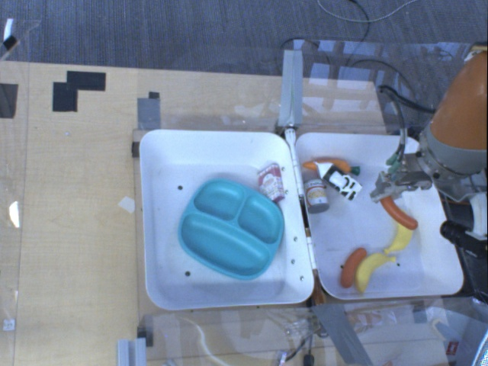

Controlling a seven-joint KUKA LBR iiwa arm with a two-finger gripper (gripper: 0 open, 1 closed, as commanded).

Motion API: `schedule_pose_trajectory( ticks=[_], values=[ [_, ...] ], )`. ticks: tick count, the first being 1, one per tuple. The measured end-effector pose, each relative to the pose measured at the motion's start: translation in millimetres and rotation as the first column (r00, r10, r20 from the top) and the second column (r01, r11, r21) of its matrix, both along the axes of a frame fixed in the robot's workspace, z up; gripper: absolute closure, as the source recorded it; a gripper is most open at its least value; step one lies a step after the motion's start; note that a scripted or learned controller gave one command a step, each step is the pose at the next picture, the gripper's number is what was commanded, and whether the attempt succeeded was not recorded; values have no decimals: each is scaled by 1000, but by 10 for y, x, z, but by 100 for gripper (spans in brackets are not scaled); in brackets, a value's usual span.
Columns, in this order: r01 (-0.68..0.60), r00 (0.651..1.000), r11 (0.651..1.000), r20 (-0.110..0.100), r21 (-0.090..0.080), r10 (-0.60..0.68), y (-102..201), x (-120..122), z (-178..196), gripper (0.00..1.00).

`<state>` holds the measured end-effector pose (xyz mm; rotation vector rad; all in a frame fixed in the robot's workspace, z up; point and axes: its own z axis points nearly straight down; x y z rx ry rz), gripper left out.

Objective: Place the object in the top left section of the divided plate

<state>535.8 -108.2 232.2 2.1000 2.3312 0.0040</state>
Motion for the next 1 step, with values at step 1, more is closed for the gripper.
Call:
schedule_pose_trajectory(
  ticks=[1],
  values=[
    [-109,994,994,-2,1,109,112,-416,-647,100]
  ],
)
